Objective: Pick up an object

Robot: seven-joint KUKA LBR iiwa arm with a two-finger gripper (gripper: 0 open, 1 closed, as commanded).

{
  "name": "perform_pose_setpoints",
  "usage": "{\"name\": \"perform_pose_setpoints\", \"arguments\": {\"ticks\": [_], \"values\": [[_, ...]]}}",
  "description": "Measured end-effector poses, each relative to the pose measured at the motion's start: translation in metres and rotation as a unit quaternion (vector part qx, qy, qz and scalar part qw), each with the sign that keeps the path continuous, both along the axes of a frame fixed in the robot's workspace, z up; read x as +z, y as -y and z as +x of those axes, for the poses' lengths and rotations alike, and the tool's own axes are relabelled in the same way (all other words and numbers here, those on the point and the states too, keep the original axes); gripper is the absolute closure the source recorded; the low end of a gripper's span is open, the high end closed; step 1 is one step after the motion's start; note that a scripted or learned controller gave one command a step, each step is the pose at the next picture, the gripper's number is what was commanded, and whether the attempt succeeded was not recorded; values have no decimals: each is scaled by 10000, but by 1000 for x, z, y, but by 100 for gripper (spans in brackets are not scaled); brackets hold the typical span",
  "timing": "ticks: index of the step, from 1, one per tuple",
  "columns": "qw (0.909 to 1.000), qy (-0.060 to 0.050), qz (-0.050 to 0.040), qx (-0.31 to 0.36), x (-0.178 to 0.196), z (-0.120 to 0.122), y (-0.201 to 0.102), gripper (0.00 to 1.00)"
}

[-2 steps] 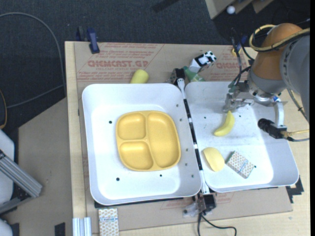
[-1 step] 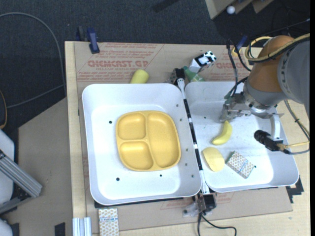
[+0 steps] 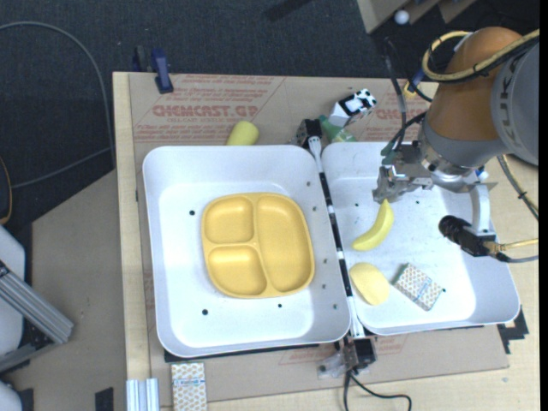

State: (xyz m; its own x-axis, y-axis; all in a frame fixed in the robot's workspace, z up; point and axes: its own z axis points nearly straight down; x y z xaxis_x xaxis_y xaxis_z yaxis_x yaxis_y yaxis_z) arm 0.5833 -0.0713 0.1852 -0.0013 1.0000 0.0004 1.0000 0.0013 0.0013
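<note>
A yellow banana [image 3: 377, 228] lies slanted in the right bin [image 3: 479, 302], near its middle. Just below it sit a pale yellow lemon-shaped object [image 3: 370, 282] and a small patterned packet [image 3: 419, 286] beside it. My gripper [image 3: 390, 184] hangs over the upper tip of the banana, reaching in from the right. It is very close to that tip, and whether it touches cannot be made out. The left bin [image 3: 171, 221] holds a yellow divided plate [image 3: 257, 245].
Behind the bins, on the cardboard bench, lie a small yellow object [image 3: 243, 133], a black-and-white toy [image 3: 356, 104] and a blue clip [image 3: 160, 71]. Another patterned packet [image 3: 188, 384] rests at the bench's front edge. The ridge between the bins [image 3: 332, 221] runs just left of the banana.
</note>
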Motion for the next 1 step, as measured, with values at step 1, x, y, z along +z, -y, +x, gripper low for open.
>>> {"name": "perform_pose_setpoints", "arguments": {"ticks": [1], "values": [[10000, -16, 5, 2, 36, -32, -68, 100]]}}
